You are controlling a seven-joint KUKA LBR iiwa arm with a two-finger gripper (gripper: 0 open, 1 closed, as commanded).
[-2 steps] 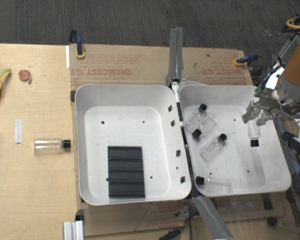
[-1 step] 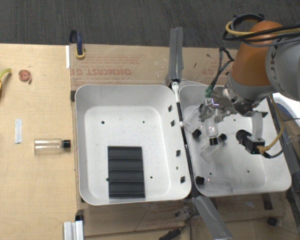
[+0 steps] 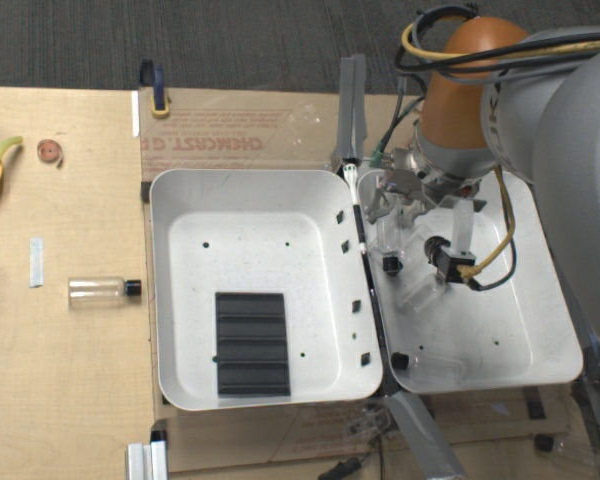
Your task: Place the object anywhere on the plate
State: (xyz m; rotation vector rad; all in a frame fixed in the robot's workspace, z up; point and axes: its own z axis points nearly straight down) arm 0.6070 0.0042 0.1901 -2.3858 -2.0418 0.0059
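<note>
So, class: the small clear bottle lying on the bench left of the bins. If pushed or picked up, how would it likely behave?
The bottle lies on its side and looks round, so a push across it would probably roll it. It looks see-through and seems empty, so likely light. Its smooth wall may slip in a grip.

Desk [image 3: 70,368]: pale wood top. Directly on it:
- left bin [image 3: 175,218], white, shallow;
- right bin [image 3: 540,338], white, touching the left bin along the middle edge;
- clear vial [image 3: 100,289] with black cap, lying on its side left of the bins;
- small white strip [image 3: 36,263] just left of the vial;
- reddish disc [image 3: 48,151] near the far left;
- cardboard sheet [image 3: 230,133] with red print behind the left bin.
</note>
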